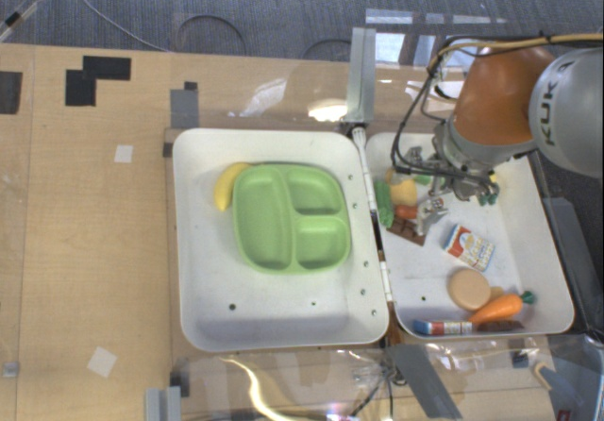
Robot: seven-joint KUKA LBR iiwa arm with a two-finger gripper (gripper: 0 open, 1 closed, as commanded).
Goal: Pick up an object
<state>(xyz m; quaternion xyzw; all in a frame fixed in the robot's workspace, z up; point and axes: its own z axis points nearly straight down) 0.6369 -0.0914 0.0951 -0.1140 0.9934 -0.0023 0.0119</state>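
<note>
White plastic forms both bins. Inside the left bin [198,315], a green divided plate [288,218] lies with a yellow banana [225,186] tucked against its left edge. Over the right bin [538,221], the gripper [434,211] hangs near a cluster of small items [401,207] at the bin's left wall; whether it is released or clenched cannot be told. Lower down in the right bin lie a small printed box [469,246], a tan round disc [468,289], a carrot [498,307] and a marker [444,327].
</note>
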